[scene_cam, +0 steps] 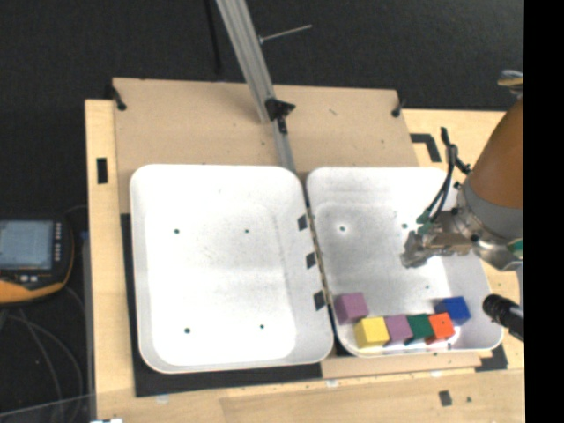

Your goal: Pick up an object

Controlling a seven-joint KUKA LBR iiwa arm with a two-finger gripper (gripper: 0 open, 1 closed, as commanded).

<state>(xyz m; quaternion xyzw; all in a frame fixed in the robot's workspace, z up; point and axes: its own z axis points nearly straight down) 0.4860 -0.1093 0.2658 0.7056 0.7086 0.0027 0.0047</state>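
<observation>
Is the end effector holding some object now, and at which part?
Nothing is held. The end effector hangs above bare floor of the right bin, apart from the blocks.

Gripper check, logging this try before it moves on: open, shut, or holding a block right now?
Gripper: cannot be told. It hangs over the right bin, apart from the blocks along the near wall.

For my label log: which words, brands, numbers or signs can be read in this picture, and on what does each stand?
None can be read.
Handheld device left of the bench: its screen is too blurred to read.
Coloured blocks in the right bin: no markings visible.
</observation>
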